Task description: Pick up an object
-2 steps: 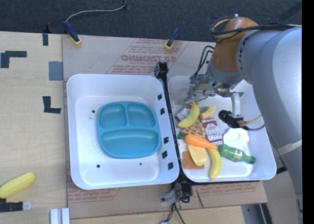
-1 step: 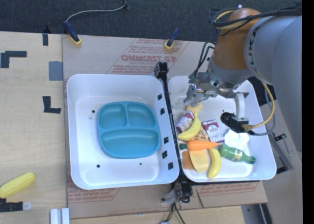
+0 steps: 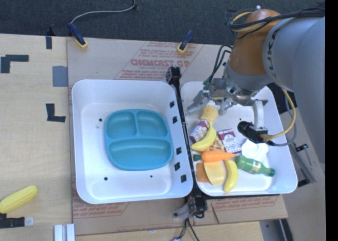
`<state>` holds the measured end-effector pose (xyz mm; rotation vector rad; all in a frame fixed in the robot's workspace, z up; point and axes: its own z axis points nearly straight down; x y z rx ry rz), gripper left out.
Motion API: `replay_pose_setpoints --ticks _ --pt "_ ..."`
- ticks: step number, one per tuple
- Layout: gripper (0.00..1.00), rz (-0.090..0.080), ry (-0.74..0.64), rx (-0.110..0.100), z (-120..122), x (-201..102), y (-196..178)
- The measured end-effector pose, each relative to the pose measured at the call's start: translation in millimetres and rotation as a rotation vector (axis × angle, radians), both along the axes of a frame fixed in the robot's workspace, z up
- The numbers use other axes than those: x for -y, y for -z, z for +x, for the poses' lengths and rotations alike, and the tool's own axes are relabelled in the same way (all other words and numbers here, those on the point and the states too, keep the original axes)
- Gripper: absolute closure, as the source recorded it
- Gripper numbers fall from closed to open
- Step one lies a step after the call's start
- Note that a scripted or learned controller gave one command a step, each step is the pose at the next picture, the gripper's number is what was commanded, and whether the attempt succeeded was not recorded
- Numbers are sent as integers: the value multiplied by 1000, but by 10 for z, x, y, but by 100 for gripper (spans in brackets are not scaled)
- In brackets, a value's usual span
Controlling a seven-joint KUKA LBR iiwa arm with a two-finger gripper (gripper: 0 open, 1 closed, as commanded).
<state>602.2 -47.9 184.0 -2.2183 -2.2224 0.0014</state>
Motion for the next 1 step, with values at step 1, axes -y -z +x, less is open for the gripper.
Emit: replay_pose_setpoints --ticks 1 --pt "0 -1 0 0 276 148 1"
